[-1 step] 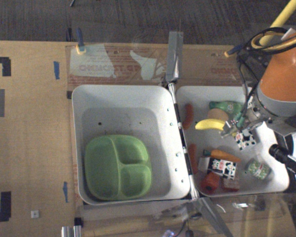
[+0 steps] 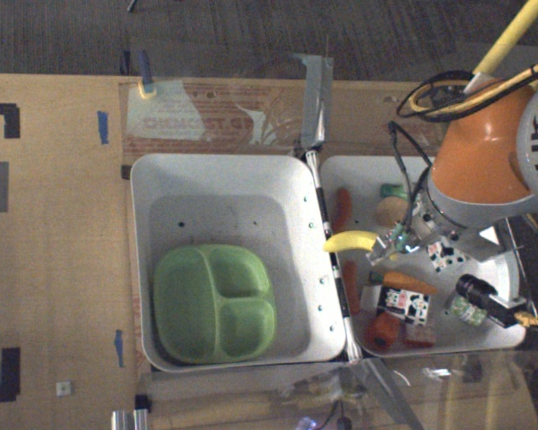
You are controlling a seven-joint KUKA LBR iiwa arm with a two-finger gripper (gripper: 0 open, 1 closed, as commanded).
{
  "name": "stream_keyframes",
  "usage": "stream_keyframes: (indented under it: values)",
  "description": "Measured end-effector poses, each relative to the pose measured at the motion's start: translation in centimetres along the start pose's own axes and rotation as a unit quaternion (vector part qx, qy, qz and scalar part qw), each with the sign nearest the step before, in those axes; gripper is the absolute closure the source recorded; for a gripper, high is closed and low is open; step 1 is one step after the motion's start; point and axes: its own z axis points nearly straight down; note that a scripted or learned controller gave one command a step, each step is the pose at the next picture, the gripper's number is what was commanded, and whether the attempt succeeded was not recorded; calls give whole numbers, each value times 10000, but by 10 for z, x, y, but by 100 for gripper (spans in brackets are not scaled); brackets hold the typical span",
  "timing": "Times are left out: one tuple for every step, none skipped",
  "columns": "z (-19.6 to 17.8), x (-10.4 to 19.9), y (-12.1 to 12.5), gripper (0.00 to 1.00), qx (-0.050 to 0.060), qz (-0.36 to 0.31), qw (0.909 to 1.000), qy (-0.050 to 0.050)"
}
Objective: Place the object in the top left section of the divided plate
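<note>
Two shallow white bins are seen side by side on the wooden counter [image 2: 54,240]. The left bin [image 2: 215,182] is occupied at its six o'clock side by the green divided plate [image 2: 215,305], whose sections are shown bare. The right bin [image 2: 363,173] is crowded with small items. Over the right bin's three o'clock side the grey arm [image 2: 484,150], with its orange band, is seen reaching in, and the fingers [image 2: 390,247] are pointed toward nine o'clock. The yellow banana [image 2: 350,241] is seen with its right end between the fingers, which are closed narrowly on it; its other end is held out over the rim where the two bins meet, well apart from the plate at its seven o'clock. A red pepper [image 2: 342,209] is seen just at the banana's twelve o'clock, and a dark bottle [image 2: 484,299] lies at the bin's four o'clock corner. A patterned box [image 2: 404,304] is placed near the bin's six o'clock edge, with a round orange piece [image 2: 385,330] just beside it.
</note>
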Motion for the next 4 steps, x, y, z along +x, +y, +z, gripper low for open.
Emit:
stream_keyframes:
  values:
    - [21, 47, 13, 100, 2, -215, 9998, 1]
    - [21, 98, 9, 100, 7, -985, 9951, 5]
    - [20, 93, 8, 100, 3, -1979, 9802, 2]
    - [20, 71, 13, 100, -17, -2555, 9668, -16]
